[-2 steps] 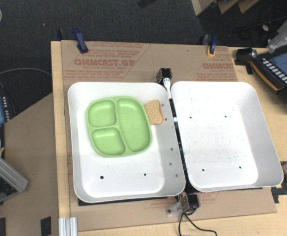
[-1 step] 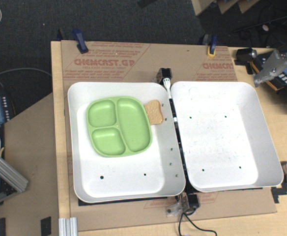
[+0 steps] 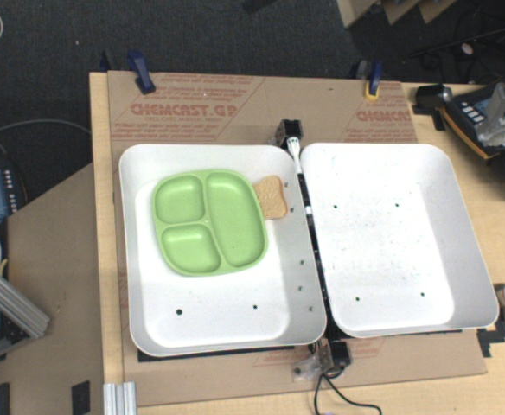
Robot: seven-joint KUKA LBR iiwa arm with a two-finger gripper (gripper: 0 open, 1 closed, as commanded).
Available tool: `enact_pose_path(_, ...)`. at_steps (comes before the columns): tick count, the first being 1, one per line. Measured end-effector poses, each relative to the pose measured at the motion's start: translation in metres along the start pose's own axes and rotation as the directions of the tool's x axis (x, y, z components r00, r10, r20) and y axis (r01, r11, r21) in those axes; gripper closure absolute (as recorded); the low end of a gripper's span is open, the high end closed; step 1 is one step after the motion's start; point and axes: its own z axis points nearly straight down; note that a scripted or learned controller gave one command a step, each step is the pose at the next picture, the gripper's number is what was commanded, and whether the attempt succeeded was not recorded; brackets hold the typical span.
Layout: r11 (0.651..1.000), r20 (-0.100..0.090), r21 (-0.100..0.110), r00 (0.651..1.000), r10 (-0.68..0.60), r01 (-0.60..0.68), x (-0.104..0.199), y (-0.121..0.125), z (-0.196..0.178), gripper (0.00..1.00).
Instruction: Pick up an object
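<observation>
A green plate with three compartments (image 3: pixel 209 222) lies in the left white bin (image 3: pixel 218 318), toward its back half. A tan, toast-like slab (image 3: pixel 271 197) rests against the plate's right rim, near the bin's back right corner. The right white bin (image 3: pixel 391 240) sits beside it, speckled with small dark marks.
Both bins rest on a brown cardboard sheet (image 3: pixel 192 102) held by a blue clamp (image 3: pixel 140 72) and a yellow clamp (image 3: pixel 373 80) at the back. A black bracket (image 3: pixel 289 132) sits between the bins at the back. Cables and gear lie at the far right edge.
</observation>
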Motion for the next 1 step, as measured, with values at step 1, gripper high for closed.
enact_pose_path(1, 1.000, -0.002, 0.014, 1.000, -0.003, 0.003, 0.0400, -0.0015, 0.0906, 1.00)
